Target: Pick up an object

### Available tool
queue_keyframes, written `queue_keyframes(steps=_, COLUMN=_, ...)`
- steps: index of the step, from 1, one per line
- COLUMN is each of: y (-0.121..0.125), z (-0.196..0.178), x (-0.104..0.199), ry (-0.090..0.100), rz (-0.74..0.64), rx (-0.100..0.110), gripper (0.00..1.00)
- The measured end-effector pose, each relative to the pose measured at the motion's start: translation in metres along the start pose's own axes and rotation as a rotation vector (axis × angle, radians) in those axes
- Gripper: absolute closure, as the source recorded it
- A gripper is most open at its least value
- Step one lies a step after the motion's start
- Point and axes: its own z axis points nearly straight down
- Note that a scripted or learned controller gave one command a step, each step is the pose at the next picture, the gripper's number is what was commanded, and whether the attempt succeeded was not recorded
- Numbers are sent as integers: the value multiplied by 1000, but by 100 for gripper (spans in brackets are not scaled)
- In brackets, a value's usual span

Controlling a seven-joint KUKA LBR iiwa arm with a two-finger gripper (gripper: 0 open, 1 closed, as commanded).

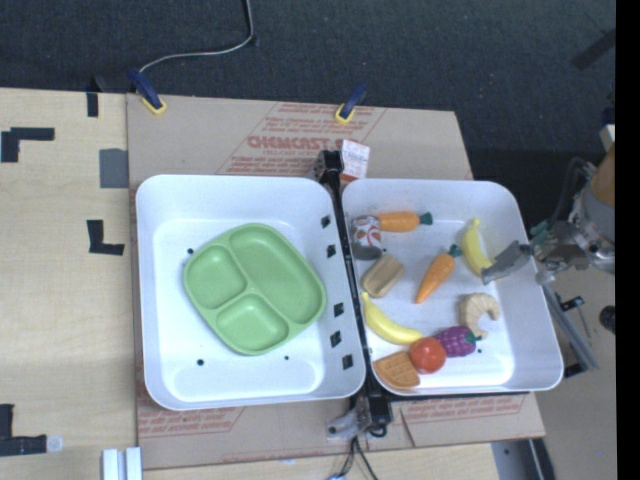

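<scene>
Here, with your end effector (508, 259) at the right rim of the right bin (530, 368), its grip state impossible to tell, bring it down squarely over the small banana (474, 247) just left of it, clear of the carrot (435, 276).

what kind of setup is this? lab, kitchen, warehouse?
Most likely a robotics lab pick-and-place bench: two white bins clamped on cardboard, toy food such as a plastic carrot and banana, and a gripper reaching in from the right.
</scene>
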Motion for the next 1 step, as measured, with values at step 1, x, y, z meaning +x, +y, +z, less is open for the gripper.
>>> queue_keyframes(steps=1, y=86, z=71, x=-12, ry=0, rz=-1, rx=1, gripper=0)
